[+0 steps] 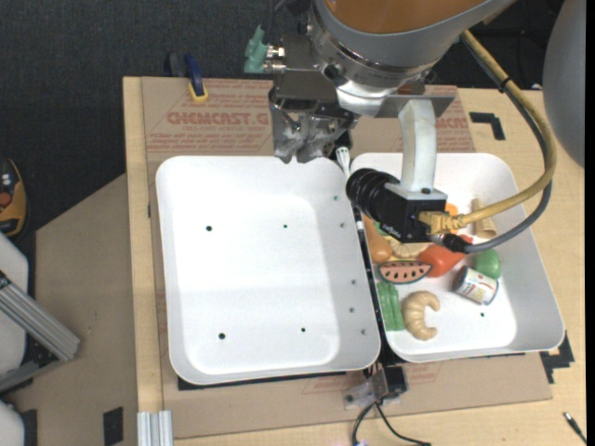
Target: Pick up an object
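Note:
My gripper (305,145) hangs over the back rim of the left bin (186,249), near the divide between the two bins, and nothing shows in it. The objects lie in the right bin (521,314): a watermelon slice (406,270), a tan croissant (423,312), a small can (476,287), a green piece (489,263), a red-orange piece (444,258) and a long green item (389,307). A black cylinder (389,203) mounted on the arm hides part of that pile. The gripper stands up and to the left of the pile, apart from it.
The arm's big grey and orange body (409,7) covers the top middle of the view. A yellow-brown hose (521,193) loops over the right bin. Both bins rest on a cardboard sheet (223,110), which has a blue-and-yellow clamp (193,77) at its back left.

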{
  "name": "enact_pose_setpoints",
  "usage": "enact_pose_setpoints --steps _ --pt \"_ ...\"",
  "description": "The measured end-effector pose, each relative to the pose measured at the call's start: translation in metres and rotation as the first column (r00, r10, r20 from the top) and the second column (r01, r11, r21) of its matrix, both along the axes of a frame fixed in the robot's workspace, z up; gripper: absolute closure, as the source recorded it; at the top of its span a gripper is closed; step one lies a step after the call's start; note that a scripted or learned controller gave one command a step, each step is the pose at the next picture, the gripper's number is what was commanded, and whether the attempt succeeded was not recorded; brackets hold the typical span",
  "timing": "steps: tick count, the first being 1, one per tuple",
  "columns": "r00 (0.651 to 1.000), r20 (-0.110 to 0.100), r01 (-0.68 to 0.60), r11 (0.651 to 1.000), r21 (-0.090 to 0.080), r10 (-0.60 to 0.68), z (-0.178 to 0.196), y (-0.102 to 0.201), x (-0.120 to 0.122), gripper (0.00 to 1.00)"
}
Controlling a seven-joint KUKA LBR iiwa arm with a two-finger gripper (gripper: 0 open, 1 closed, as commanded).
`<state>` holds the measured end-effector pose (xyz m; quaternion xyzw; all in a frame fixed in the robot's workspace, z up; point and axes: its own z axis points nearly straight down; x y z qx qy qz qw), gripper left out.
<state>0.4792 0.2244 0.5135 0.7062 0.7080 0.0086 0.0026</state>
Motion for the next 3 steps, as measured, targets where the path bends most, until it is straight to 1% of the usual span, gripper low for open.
enact_pose_setpoints --steps 1,2,3 --pt "1.000 -0.030 0.004 1.000 -0.015 -0.005 -0.142 0.000 -0.002 1.00" --pt "1.000 0.004 0.001 1.000 0.001 -0.001 0.032 0.000 0.000 1.00" --pt "1.000 -0.031 0.004 1.000 -0.016 -0.004 -0.123 0.000 -0.002 1.00"
